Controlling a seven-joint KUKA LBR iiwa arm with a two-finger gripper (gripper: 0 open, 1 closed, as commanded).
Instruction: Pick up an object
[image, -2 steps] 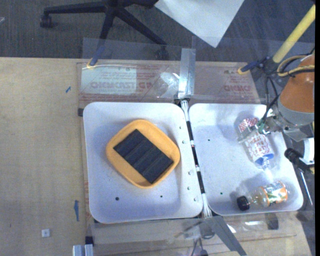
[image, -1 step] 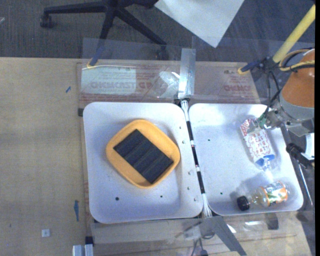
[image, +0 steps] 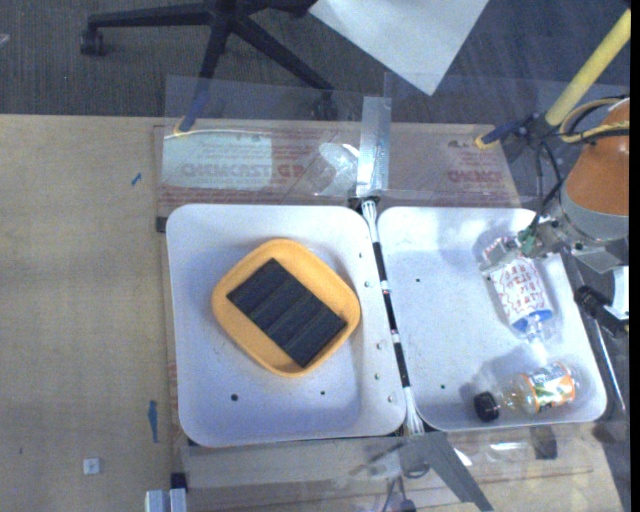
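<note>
**Line up on the clear bottle before you close**

You have the arm (image: 600, 185) reaching in from three o'clock, its orange band high at the right edge, and the gripper (image: 535, 240) sits low over the upper right corner of the right bin (image: 440, 300). You cannot tell from this view how wide the tool stands or whether it has hold of anything; the wrist hides that end, so treat the grasp as unproven.

Your nearest candidate is the clear bottle (image: 518, 285) with the red-and-white label, lying on its side at about two o'clock in the right bin, running from the gripper down toward five o'clock. The tool appears to be at or touching its upper end. A second bottle (image: 528, 392), with an orange label and a black cap, lies at five o'clock near the bin's lower wall, apart from the first. The left bin (image: 200, 330) holds a yellow tray (image: 235, 320) with a dark slatted insert, at its centre.

To do this step well, I would judge that you should:

- Take the clear bottle across its narrow width, not along its length.
- Aim at the labelled middle instead of the tapered end, since a smooth round body will likely roll or squirt out.
- Lift straight, and check that the bottle rises with the tool.
</note>
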